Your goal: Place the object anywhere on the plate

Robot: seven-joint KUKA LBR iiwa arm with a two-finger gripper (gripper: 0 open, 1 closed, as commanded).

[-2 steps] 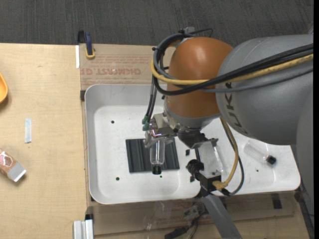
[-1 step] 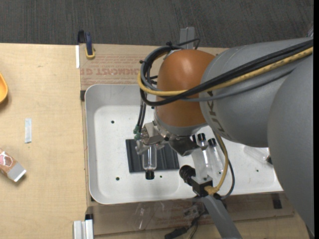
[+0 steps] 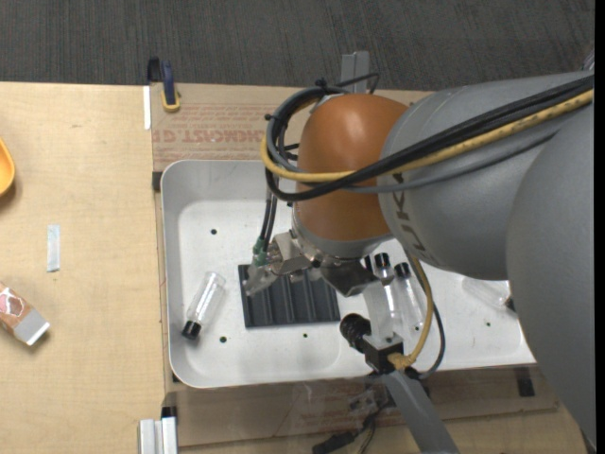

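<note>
A clear plastic tube (image 3: pixel 201 303) with a black cap lies on its side in the left part of the white bin (image 3: pixel 189 216). To its right a black ribbed plate (image 3: pixel 288 303) rests flat on the bin floor. My gripper (image 3: pixel 276 267) hangs under the orange wrist band, right over the plate's far left corner, and the arm covers most of it. The tube lies apart from the gripper, a short way to its left. A second clear item (image 3: pixel 399 296) shows just right of the plate, partly behind cables.
The grey arm (image 3: pixel 492 178) covers the bin's right half. Left of the bin, on the wooden bench, lie a small white strip (image 3: pixel 53 249), a wrapped packet (image 3: pixel 21 316) and an orange item (image 3: pixel 5 168) at the edge. A blue clamp (image 3: pixel 166 83) stands at the back.
</note>
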